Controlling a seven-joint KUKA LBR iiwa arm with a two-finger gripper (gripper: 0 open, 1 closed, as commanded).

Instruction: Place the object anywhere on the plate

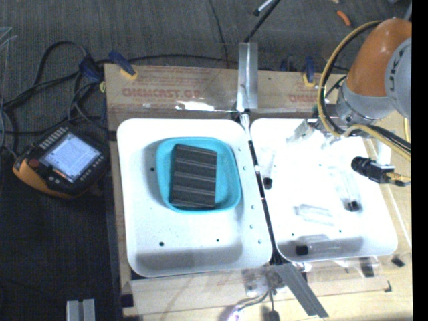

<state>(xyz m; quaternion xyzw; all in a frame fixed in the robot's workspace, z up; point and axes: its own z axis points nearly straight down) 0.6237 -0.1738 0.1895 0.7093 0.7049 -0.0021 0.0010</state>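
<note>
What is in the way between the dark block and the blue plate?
Nothing visible. The dark ridged block already lies on the blue plate, in the left bin. The arm is over the far corner of the right bin, well apart from the block.

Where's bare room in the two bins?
Left bin: the blue plate with a dark ridged block fills the middle; bare strip along the front edge. Right bin: middle is bare; arm crowds its back right corner.
</note>
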